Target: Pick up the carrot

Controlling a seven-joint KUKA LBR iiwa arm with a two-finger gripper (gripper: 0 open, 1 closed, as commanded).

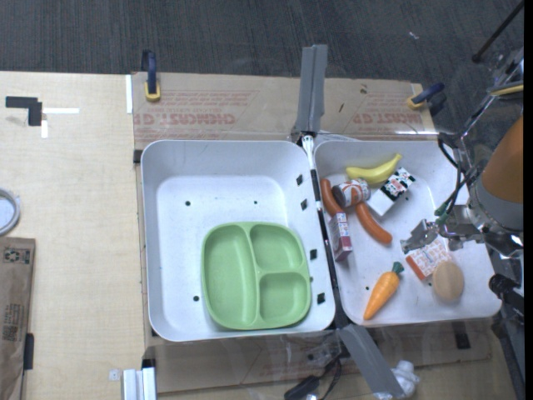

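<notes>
Lying in the right bin (466,311), the carrot (381,293) rests near the bin's front edge, its long axis on a diagonal: green top up and toward the arm, tapered tip down toward the divider between the bins. The gripper (425,238) hangs up and to the right of the carrot, near it but apart, above a red-and-white packet (426,262). Nothing sits between its fingers, and their spacing cannot be told. Judged from this, reaching the carrot calls for travel toward the bin's front edge.
</notes>
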